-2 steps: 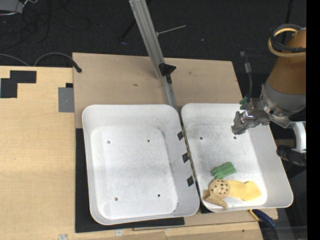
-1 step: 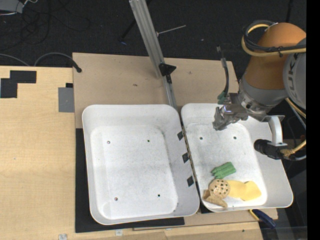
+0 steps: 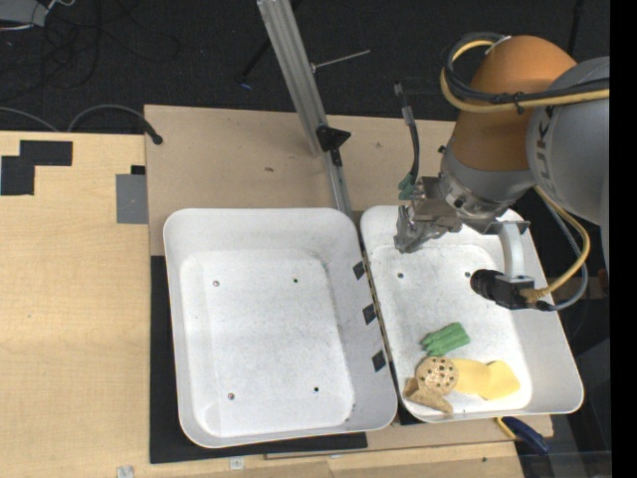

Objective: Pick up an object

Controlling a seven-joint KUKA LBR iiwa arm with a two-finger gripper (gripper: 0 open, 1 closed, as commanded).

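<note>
Wooden bench point(image 3: 70, 307) under two white bins; right bin point(image 3: 557, 366) holding a green object point(image 3: 445, 340), a tan perforated ball point(image 3: 435, 372) and a yellow piece point(image 3: 490, 378) clustered at its 6 o'clock. Gripper point(image 3: 410, 235) up at 11 o'clock, well apart, empty; cannot tell open or shut. Risk: tight cluster, likely nudging a neighbour or closing on nothing. Green object's long axis from 8 to 2 o'clock.

Bare left white bin point(image 3: 264, 327), tilted aluminium rail point(image 3: 297, 73) behind the bins, black cables point(image 3: 60, 8) on dark floor
</note>
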